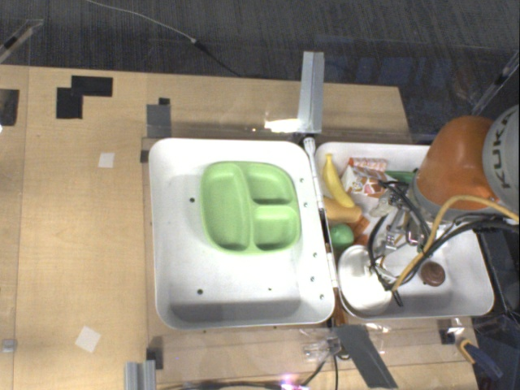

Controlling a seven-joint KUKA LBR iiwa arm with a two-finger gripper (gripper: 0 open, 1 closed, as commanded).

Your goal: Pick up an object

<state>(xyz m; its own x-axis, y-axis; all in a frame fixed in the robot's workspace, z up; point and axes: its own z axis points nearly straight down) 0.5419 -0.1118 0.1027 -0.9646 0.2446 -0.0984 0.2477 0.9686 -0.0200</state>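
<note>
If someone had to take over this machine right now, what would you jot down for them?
Gripper: low in the right bin, hidden among its cables; I cannot tell whether it holds anything.
Right bin: banana and green ball by the left wall, a printed packet at the back, a white bowl in the front corner, a small brown thing to the gripper's right.
Left bin: a green divided tray.
Done: arm has reached in.
Left: no pickup visible yet; grasp and lift one object.
</note>
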